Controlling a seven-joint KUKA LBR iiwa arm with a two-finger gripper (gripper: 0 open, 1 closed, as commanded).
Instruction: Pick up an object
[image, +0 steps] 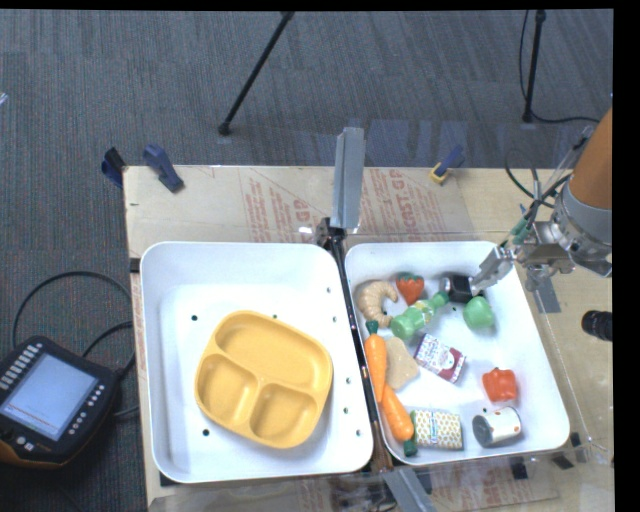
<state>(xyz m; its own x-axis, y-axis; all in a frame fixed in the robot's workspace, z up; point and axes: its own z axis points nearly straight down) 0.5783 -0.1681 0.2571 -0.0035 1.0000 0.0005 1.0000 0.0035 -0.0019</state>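
The right bin (545, 350) holds several toy foods: a beige croissant (377, 296), a red strawberry (410, 288), a green bottle (418, 318), a green round piece (480, 314), two carrots (376, 362), a red-and-white packet (440, 358), a red pepper (500, 384), a silver can (497, 427) and a patterned box (437, 428). My gripper (484, 277) reaches in from the right, low over the bin's far right part. It is just above the green round piece and next to a small black thing (458, 288). Nothing shows as held.
The left bin (170, 300) carries a yellow divided plate (265, 378). A grey upright post (348, 185) stands behind the seam between the bins. A pendant with a screen (45, 400) lies on the floor at the left.
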